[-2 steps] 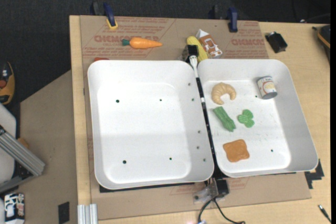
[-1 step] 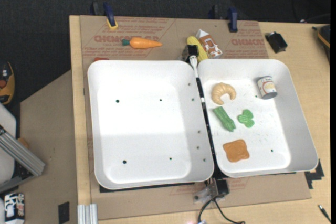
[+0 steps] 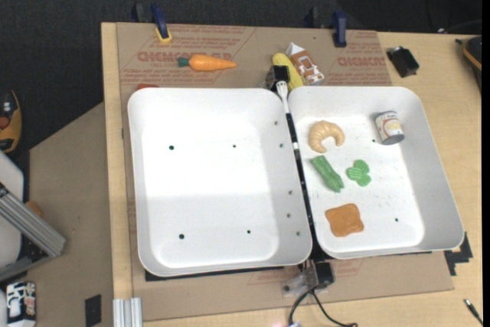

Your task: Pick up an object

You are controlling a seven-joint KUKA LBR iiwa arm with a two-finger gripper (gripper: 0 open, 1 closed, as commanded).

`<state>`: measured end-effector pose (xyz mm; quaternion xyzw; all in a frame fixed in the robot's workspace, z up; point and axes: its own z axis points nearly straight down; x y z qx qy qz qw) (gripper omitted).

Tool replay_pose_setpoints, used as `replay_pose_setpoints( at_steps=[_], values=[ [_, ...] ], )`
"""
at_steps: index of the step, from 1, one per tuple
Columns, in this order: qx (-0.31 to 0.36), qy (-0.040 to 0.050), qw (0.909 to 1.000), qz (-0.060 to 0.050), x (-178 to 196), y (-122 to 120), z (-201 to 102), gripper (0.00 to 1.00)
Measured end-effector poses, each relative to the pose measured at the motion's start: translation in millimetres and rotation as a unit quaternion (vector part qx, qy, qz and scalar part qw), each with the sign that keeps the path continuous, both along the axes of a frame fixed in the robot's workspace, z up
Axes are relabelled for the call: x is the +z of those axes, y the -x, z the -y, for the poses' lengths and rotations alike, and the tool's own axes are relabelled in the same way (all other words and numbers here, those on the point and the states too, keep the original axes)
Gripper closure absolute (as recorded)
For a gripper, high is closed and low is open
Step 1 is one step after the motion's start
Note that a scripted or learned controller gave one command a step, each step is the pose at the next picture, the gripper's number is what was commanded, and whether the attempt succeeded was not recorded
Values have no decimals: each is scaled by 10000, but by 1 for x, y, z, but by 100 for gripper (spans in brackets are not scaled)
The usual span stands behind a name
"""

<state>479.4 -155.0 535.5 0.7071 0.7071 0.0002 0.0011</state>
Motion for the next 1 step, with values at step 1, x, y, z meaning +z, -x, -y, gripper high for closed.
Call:
replay_pose_setpoints(
  at_steps=[1],
  values=[
    [29, -30, 9999, -97, -161, 1, -66, 0]
  ],
)
